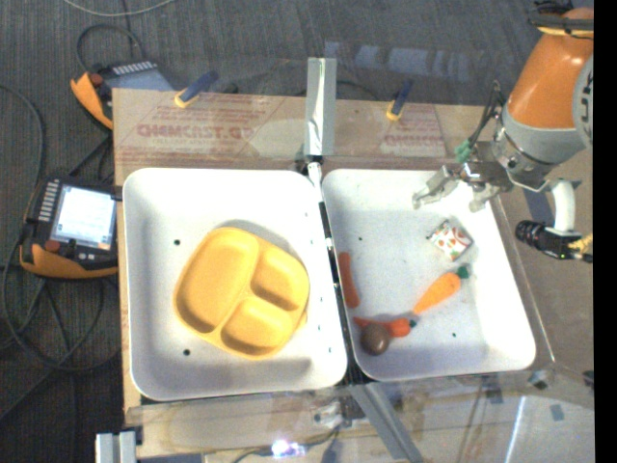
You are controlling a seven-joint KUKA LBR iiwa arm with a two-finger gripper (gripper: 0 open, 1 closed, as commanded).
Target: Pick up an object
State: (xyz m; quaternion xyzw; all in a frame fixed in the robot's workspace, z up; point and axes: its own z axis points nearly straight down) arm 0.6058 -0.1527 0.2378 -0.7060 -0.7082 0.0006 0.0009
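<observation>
End effector point(451, 190) open, small patterned box point(450, 239) just below, apart

The grey arm point(551, 95), its orange band bulging above the wrist, reaches in from the right at the upper corner of the view, and its hand point(453, 189) hangs out to the left with both thin fingers point(430, 192) spread apart, nothing between them.
</observation>
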